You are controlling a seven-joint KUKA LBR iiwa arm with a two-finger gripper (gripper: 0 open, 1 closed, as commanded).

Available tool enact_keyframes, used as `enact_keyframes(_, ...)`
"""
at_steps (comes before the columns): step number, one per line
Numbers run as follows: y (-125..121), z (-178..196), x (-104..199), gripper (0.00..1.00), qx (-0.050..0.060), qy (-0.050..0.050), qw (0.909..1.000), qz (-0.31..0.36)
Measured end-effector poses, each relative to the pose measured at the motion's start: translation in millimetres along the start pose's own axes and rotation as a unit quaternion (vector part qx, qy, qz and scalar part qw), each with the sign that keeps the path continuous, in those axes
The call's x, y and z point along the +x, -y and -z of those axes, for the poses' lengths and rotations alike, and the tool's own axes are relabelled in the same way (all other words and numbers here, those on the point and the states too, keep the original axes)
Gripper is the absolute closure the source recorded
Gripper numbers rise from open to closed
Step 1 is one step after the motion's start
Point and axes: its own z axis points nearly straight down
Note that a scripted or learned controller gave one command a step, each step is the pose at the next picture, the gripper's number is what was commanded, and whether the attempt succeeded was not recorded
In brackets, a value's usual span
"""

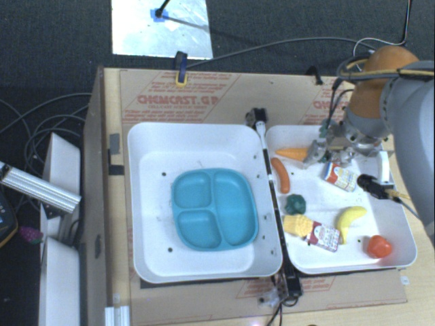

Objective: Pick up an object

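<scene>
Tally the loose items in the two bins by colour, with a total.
Orange/red: 3 - carrot wedge, hot dog, tomato
Yellow: 2 - banana, corn
Green: 1 - dark green piece
Red-and-white: 2 - carton, packet
Blue: 1 - divided plate
Total: 9

Grey arm (411, 107), orange band, seemingly black cables

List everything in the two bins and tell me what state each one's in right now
blue divided plate: flat in left bin, compartments bare
hot dog: lying by right bin's left wall
carrot: lying beside the claw
claw: low in right bin
small carton: lying under the claw
banana: lying loose
tomato: loose, near corner
</scene>
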Motion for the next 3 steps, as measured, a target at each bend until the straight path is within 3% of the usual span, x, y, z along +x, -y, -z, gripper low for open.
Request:
enact_keyframes(1, 74.7, 1.2, -11.6, 0.00, -0.030, -0.002, 0.9995, 0.010)
enact_keyframes(2, 14.6, -4.5, 6.4, 0.00, -0.013, -0.007, 0.9999, 0.007)
enact_keyframes(3, 1.5, -4.7, 26.4, 0.00, 0.002, -0.004, 1.0000, 0.002)
